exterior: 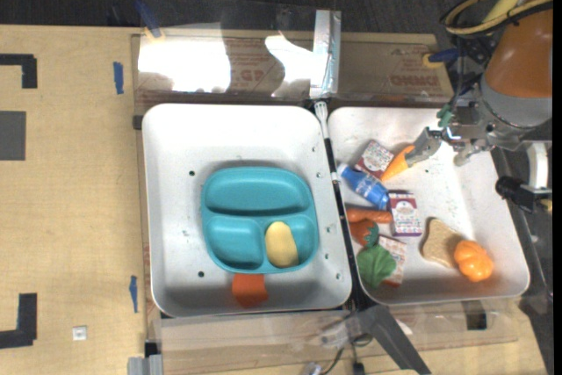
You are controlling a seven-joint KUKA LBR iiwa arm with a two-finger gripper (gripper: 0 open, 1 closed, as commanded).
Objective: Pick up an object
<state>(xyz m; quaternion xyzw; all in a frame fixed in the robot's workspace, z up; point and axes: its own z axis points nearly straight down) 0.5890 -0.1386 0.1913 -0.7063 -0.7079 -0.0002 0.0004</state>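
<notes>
My gripper (447,147) hangs over the back of the right bin (505,215), open, with nothing between its fingers. Its left finger (427,144) is right next to the top end of a small orange carrot (397,162). Below it lie a white snack packet (378,155), a blue bottle (364,186), a small purple-and-white carton (405,216), a bread slice (436,241) and an orange fruit (474,260). A green leafy toy (375,263) and another carrot (360,216) rest by the bin's left wall.
The left bin (167,189) holds a teal divided plate (255,211) with a yellow lemon-like piece (281,243) in one compartment, and an orange block (249,288) at the front. A clear panel (237,57) stands behind the bins. Yellow cables (492,9) loop above the arm.
</notes>
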